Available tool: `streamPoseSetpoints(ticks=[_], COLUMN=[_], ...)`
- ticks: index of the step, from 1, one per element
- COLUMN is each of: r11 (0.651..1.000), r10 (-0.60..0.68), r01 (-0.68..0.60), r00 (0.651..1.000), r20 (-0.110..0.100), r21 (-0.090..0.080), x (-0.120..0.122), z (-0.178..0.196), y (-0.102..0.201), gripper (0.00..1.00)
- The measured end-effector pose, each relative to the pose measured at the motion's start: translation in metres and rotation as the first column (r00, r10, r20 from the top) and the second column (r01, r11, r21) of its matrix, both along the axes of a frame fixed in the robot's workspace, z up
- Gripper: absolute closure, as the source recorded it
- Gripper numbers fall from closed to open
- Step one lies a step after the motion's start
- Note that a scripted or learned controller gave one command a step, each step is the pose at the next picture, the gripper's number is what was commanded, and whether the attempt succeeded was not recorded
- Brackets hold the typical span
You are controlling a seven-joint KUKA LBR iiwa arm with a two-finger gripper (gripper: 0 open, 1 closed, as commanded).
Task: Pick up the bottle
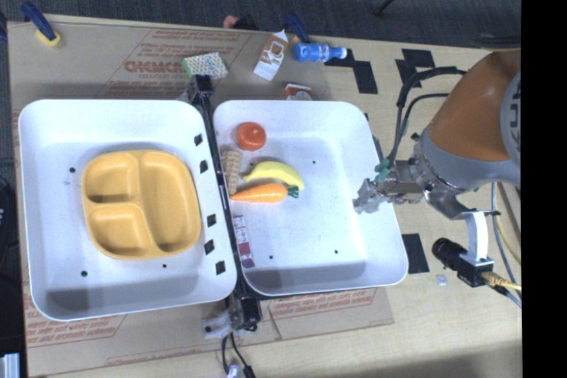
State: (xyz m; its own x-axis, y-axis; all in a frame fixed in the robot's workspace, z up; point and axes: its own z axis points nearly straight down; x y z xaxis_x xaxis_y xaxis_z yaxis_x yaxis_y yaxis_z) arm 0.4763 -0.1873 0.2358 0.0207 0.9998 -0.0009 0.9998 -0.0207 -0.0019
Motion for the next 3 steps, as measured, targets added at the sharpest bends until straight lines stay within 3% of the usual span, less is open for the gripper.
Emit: streamPoseSetpoints(ticks=[1, 2, 3], r11=[0.959, 0.999, 0.880], r10=[0.285, -0.034, -0.475], r01=[-0.285, 0.034, 0.475], r00=[0.959, 0.999, 0.880], r20=[-0.001, 0.000, -0.005], r21=[0.004, 0.001, 0.001], x=[0.000, 0.000, -0.001], z=[-0.034, -0.001, -0.036], y=[0.040, 0.062, 0.024], gripper=[1.00, 1.00, 1.00])
